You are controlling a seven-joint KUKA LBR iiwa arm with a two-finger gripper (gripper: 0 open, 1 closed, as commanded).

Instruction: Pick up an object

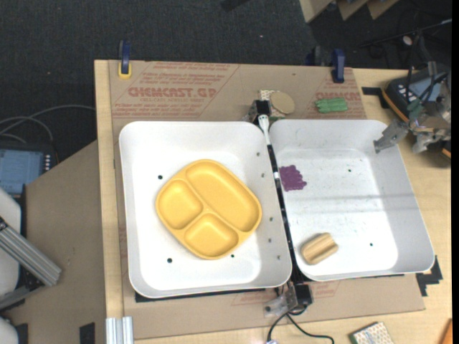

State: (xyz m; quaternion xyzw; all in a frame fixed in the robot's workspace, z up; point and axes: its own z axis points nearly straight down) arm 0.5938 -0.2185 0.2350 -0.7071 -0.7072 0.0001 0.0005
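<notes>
**Bins on the counter, gripper at the right edge**

A yellow divided plate (208,208) is seen at the centre of the left bin (136,149). In the right bin (401,192), a purple scrap (292,178) is placed at 10 o'clock and a tan block (318,248) at 7 o'clock. The gripper (423,124) is found at 2 o'clock, its state impossible to tell.

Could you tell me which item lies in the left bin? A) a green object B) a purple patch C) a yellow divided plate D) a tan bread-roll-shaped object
C: the yellow divided plate sits in the left bin, while the tan object and purple patch lie in the right bin.
</notes>
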